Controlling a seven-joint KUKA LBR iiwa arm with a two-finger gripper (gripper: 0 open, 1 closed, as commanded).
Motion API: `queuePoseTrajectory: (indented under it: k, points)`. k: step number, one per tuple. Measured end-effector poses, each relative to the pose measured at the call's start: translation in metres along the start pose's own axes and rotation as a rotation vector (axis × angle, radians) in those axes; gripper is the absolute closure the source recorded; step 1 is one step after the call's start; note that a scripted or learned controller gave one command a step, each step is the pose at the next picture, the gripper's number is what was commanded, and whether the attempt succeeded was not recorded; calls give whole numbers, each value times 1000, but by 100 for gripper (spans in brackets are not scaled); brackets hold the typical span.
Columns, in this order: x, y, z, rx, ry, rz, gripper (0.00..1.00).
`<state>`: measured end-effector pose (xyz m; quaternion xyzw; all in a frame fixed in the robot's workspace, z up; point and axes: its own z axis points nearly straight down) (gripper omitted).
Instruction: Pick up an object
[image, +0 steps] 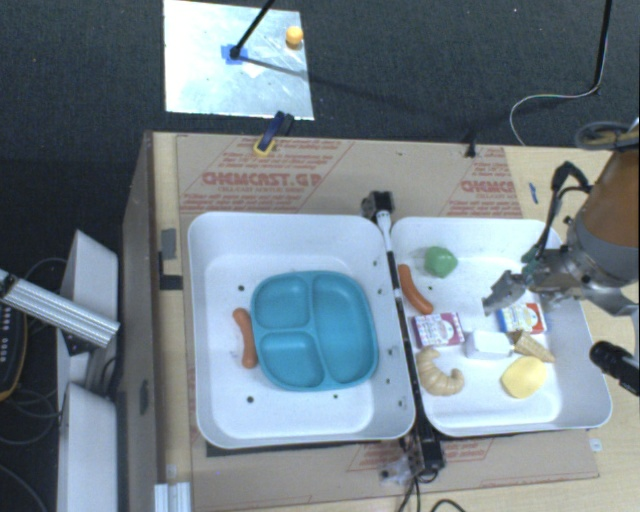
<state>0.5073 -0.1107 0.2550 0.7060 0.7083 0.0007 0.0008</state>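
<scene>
The gripper (503, 292) is hovering at the frame's right, over the right bin (480, 420); whether it is open or closed I cannot tell, and nothing is visibly held. Just below it a small red-and-white carton (524, 318) is lying. It is probably light, stiff and slightly slippery; gripping across its narrow sides looks best.

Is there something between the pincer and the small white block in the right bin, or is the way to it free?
Nothing visible blocks it. The pincer hangs over the right bin, up and slightly right of the white block, with bare bin floor between them. The block is crowded, though: a red-and-white carton lies just left of it and a tan wedge just right.
</scene>
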Motion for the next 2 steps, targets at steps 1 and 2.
queuePoseTrajectory:
  k: [1, 2]
  points:
    - [25, 44, 63, 2, 1, 0, 0]
    - [19, 57, 156, -4, -1, 2, 0]
